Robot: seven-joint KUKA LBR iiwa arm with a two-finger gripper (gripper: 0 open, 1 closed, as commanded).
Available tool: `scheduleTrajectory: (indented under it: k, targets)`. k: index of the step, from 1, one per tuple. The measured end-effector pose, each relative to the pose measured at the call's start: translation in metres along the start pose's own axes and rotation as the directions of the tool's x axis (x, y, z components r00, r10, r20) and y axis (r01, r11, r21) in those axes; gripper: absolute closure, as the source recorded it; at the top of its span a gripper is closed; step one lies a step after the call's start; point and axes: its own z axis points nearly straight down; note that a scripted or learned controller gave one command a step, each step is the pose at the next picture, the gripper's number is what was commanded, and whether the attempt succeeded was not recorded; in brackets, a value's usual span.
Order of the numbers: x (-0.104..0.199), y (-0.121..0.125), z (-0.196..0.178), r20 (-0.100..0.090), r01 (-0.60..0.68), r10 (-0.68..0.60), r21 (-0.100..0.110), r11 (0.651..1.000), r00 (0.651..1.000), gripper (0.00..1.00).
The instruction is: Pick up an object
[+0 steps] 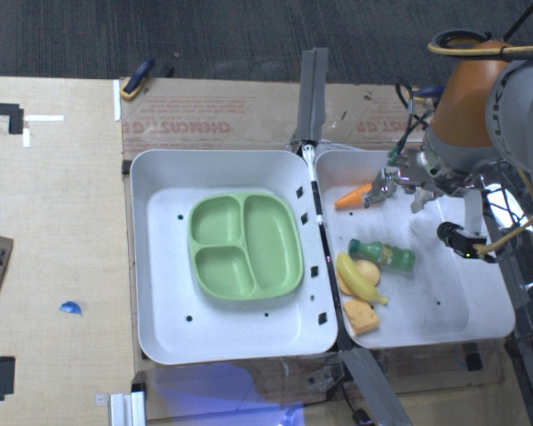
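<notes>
In the right bin [480, 313] lie an orange carrot [352, 197] at the back left, a green bottle [383, 255] on its side, a yellow banana [356, 276] and a yellow-orange wedge [362, 318]. A pale round fruit [368, 271] peeks out between the bottle and the banana. My gripper [399, 193] hangs over the back of this bin, just right of the carrot. It is open, with one finger [377, 193] near the carrot's thick end and the other [420, 201] further right. Nothing is between them.
The left bin [160, 327] holds a green divided plate [246, 245]. A grey divider post [312, 96] stands at the back between the bins. Cables [480, 238] loop from the arm over the right bin's right side. The wooden bench [44, 238] extends left.
</notes>
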Motion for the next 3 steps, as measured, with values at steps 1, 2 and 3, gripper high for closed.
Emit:
scheduleTrajectory:
  k: [1,2,3]
  targets:
    - [-0.003,-0.069,0.046,0.0,0.119,-0.119,-0.018,0.993,0.993,0.0]
    - [0.001,-0.088,0.047,-0.001,0.11,-0.11,-0.017,0.994,0.994,0.0]
    - [-0.004,-0.108,0.054,-0.001,0.102,-0.102,-0.002,0.995,0.995,0.0]
